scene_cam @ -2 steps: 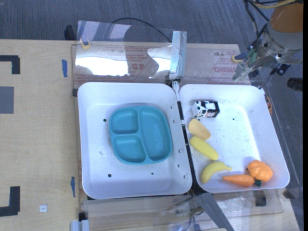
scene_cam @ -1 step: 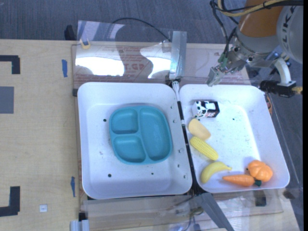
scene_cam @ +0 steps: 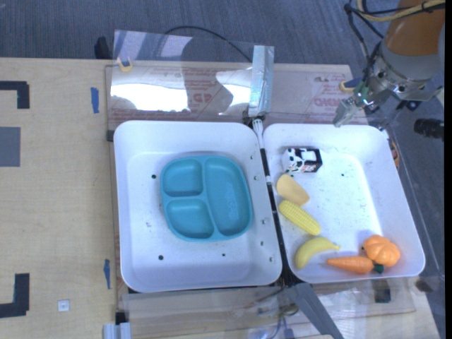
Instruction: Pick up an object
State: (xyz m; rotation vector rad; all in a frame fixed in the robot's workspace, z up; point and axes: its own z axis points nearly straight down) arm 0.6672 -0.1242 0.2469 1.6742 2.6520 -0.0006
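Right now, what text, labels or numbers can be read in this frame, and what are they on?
Red print on the cardboard panel behind the right bin: too blurred to read.
Red print on the reflective sheet behind the left bin: unreadable.
Small white tag on the bench: too small to read.

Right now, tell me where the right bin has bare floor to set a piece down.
The right bin is bare through its middle and far right, between the black-and-white cow and the orange pumpkin. Its left edge is crowded by the corn and banana; the carrot fills the near-right corner. The left bin has only narrow margins around the blue plate.
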